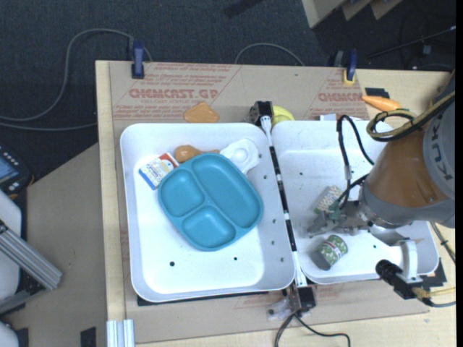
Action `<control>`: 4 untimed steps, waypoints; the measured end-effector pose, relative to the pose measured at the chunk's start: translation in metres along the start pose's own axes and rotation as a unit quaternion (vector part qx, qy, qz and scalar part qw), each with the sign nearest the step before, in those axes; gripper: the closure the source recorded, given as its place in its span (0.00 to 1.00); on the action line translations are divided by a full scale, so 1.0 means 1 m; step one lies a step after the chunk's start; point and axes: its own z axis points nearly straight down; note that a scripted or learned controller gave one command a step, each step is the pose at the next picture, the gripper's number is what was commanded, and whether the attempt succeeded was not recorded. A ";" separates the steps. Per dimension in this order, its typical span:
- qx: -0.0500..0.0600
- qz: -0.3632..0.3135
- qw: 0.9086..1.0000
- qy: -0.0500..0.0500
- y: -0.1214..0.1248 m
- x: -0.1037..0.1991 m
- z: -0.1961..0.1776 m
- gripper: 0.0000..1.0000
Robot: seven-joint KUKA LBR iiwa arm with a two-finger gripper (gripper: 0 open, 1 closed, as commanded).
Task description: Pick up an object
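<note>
In the right bin [405, 266] my gripper [323, 220] reaches in from the right, low over the bin's left half. A small can with a green and white label [330, 251] lies on its side just below the gripper. A pale crumpled packet [329, 196] sits just above it. Whether the gripper touches either one is unclear. The grey arm with its orange band [401, 176] covers the right part of this bin.
The left bin [217, 273] holds a blue divided plate [210, 201], a small carton [157, 170], an orange-brown piece [187, 152] and a white scoop [241, 152]. Behind the bins lie an orange shape [200, 112] and a yellow object [281, 114]. Cables [351, 147] hang over the right bin.
</note>
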 end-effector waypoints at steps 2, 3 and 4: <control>-0.001 -0.001 1.000 -0.001 0.036 -0.009 0.000 1.00; -0.001 -0.001 1.000 -0.001 0.036 -0.009 0.000 0.00; -0.002 -0.002 1.000 -0.001 0.079 -0.017 0.010 0.00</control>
